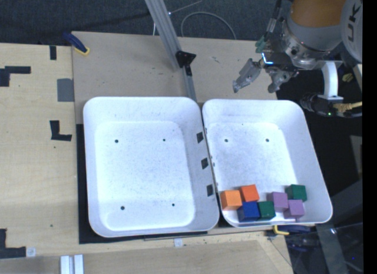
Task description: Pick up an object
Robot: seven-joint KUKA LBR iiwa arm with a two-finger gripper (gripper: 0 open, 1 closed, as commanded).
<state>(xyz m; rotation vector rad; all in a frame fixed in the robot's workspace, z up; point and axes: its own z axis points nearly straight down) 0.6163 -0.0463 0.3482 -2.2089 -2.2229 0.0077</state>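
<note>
Looking down on the worktop (135, 66), you see a pale tan board carrying two shallow white bins side by side, the left bin (94, 119) and the right bin (306, 131), their inner rims touching. A dark mat shows under the left bin's outer and near edges. Black tape marks (56, 128) sit along the worktop's left edge, with a grey patch (65, 89) close by and a blue and yellow object (76, 42) near the far left corner. A slanted metal bar (162, 16) crosses the far edge and ends in a black bracket (185, 59); a thin wire loop (206, 25) lies behind it on the dark floor.

Your arm (318, 7) hangs over the far right corner. Its claw (262, 78) is beyond the right bin's far rim, fingers spread apart with nothing between them.

The blocks cluster at the right bin's near edge: an orange block (231, 198), a darker orange block (250, 192), a blue block (250, 210), a green block (267, 208), two purple blocks (278, 198) (296, 208), and a dark green block (297, 192).
</note>
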